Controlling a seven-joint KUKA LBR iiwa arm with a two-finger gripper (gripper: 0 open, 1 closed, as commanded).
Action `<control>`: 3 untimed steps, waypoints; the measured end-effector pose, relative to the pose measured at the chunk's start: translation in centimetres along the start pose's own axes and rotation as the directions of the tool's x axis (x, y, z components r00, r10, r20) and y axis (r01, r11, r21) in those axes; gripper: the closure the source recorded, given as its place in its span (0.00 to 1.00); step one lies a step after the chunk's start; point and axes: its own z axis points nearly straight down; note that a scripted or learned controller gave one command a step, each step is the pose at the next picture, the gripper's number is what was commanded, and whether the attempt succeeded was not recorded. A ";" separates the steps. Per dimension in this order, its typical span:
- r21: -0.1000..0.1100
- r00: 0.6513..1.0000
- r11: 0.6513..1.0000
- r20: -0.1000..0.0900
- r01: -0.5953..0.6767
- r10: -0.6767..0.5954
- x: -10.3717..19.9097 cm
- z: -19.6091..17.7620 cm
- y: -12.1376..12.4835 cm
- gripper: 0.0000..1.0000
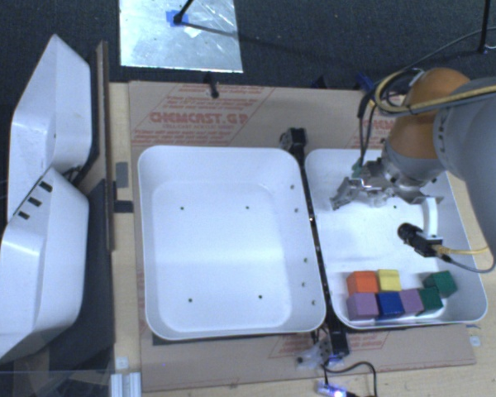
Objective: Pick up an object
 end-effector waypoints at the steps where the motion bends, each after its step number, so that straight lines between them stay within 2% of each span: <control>1: -0.002 1.000 1.000 0.004 -0.009 0.009 -6.5 -0.1 2.2 0.00; 2: -0.001 1.000 1.000 0.000 0.000 0.000 1.8 0.0 -2.6 0.00; 3: -0.001 1.000 1.000 0.004 -0.012 0.012 -9.7 0.0 3.7 0.00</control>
